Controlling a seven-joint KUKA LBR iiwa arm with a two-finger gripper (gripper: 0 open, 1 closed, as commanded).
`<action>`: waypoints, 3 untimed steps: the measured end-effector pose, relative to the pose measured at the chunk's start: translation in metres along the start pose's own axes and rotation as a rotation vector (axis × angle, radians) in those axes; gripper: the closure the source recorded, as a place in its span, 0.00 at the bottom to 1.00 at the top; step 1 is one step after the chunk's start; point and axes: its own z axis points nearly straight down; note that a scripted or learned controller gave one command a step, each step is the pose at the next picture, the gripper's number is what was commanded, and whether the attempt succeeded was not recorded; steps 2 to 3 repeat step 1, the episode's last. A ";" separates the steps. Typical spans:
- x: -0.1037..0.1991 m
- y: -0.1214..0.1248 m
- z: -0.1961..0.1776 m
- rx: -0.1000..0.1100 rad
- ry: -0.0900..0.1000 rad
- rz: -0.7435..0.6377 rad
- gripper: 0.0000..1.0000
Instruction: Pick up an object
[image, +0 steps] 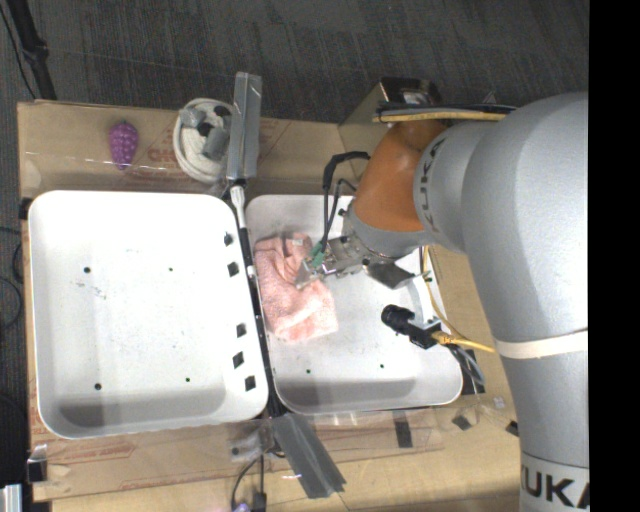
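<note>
Grey arm (520, 230) w/ orange band, reaching in from the right, wrist bent down over the right-hand bin. Two shallow white bins side by side on the surface (60, 150): left bin (40, 300), right bin (440, 385).

In the right bin, as task obj: pink cloth (295, 290), crumpled, in the bin's left half, hard against the wall next to the left bin, approx mid-length.

End effector (318, 258) down at the cloth's upper right edge, touching or v. near it. Open or closed: can't tell, tip too small and partly lost against the folds. No sign of cloth off the bin floor, so grasp judged not yet secured.

Handling, by judgement:
- Soft, light, limp, not fragile.
- Prob. to drape and trail when raised, poss. dragging on the bin wall.
- Best hold: a raised fold or bunched ridge near the middle, pinching several layers, not a thin edge lying flat on the bin floor.
- Straight lift, high enough to clear the hanging tail.

Smaller bits on the surface behind the left bin, well apart from the cloth: white coiled roll (200, 140), purple lump (123, 143)
</note>
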 end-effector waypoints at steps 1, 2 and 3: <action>0.027 0.074 -0.079 -0.001 0.000 -0.046 1.00; 0.027 0.074 -0.079 -0.001 0.000 -0.046 1.00; 0.027 0.074 -0.079 -0.001 0.000 -0.046 1.00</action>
